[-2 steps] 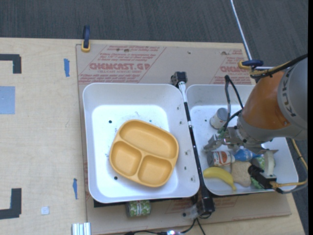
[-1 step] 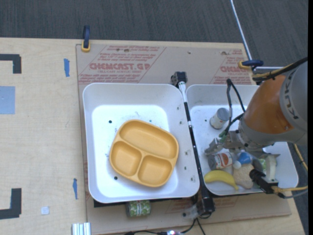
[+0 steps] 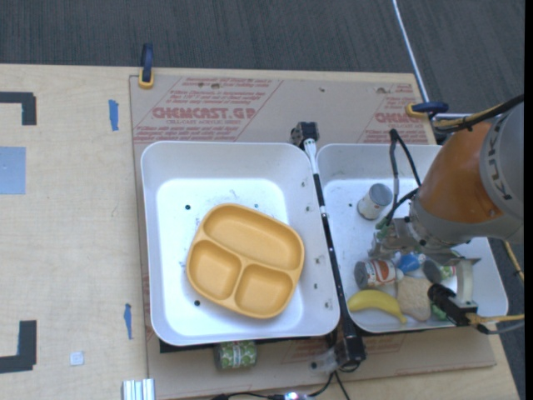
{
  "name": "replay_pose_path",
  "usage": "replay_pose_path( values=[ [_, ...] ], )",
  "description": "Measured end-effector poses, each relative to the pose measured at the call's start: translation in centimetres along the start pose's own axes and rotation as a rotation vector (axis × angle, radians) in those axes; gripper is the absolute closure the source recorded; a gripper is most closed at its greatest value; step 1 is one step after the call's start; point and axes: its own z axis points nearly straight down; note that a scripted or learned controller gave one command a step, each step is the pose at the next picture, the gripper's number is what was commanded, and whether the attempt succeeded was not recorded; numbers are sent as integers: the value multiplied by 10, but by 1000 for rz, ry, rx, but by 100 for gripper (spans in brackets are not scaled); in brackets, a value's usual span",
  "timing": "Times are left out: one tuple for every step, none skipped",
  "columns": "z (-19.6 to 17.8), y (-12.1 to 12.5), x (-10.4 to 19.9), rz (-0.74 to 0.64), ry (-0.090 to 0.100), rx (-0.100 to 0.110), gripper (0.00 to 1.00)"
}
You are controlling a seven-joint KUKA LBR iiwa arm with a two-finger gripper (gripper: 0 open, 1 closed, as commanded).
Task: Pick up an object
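The right bin [image 3: 346, 198] holds a cluster of small things at its front. A yellow banana [image 3: 375, 302] lies by the front wall, with a tan bread-like piece [image 3: 412, 297] to its right. Behind them sit a red-and-white can [image 3: 381, 271] and a small blue thing [image 3: 409, 263]. A grey cup [image 3: 376, 200] lies apart, further back. My gripper [image 3: 410, 244] hangs low over the cluster, just above the blue thing, largely hidden under the orange-banded wrist [image 3: 454, 186].
The left bin [image 3: 166, 173] holds a yellow divided plate [image 3: 246, 261]. A green can [image 3: 237, 355] lies on the bench outside that bin's front wall. A black divider [image 3: 321, 198] runs between the bins. Green bits [image 3: 441, 271] lie under the wrist.
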Motion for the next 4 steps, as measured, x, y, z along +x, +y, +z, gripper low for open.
replay_pose_path(
  values=[
    [-49,-13,-44,0,1,12,100],
    [-49,-13,-43,-1,2,12,0],
    [-7,0,-18,0,-12,-16,0],
    [1,29,2,-10,-6,-30,0]
  ],
)
